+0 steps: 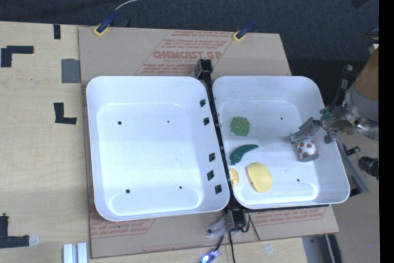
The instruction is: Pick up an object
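You have two shallow white bins side by side on a cardboard sheet (184,49), and everything loose lies in the right bin (271,86); the left bin (148,89) sits just beside it, their inner rims meeting along a dark divider strip (212,132). Your gripper (308,135) comes in from the right edge and hangs over the right side of the right bin, with one grey finger (303,130) slanting down and to the left. Right beneath that finger you see a small white ball with red spots (306,148), touching or nearly touching the fingertip, but you cannot tell from this slant whether the fingers are spread apart or pressed together, nor whether the ball sits between them. To the left, well apart from the gripper, you find a green fuzzy lump (240,126) near the middle of the bin floor. Below it lies a dark green curved piece (242,152), and just below and right of that a yellow oval object (259,177) close to the bin's near wall. A small yellow bit (233,177) rests against the divider side of the same bin. Two blue and yellow clamps (106,23) hold the far edge of the cardboard.
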You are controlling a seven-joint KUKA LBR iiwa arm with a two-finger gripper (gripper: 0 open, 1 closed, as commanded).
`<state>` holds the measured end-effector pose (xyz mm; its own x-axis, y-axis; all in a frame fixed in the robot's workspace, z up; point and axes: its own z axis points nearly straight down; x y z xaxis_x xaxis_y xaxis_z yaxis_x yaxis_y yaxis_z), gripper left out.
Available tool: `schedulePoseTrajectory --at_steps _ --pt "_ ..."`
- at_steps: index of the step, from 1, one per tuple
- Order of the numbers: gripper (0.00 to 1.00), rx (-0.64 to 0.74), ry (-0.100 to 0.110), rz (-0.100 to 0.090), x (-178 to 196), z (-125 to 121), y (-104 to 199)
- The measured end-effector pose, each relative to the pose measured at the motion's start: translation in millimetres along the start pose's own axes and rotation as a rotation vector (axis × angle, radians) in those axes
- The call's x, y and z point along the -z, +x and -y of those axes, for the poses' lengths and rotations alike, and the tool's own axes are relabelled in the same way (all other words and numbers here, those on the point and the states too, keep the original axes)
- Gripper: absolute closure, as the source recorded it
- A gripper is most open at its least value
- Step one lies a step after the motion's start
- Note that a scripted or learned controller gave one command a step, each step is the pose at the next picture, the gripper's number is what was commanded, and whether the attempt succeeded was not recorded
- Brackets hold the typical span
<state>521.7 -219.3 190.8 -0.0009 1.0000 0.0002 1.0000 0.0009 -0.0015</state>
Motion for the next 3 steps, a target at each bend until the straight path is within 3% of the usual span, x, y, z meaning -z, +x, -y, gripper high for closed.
schedulePoseTrajectory --at_steps 1,2,3 --pt "0.00 0.001 0.001 0.001 -111.6 -9.4 -3.7" --pt "1.00 0.000 -0.004 0.002 -94.8 -11.0 -4.5" --pt "1.00 0.004 -0.009 0.003 -103.1 -8.6 88.6"
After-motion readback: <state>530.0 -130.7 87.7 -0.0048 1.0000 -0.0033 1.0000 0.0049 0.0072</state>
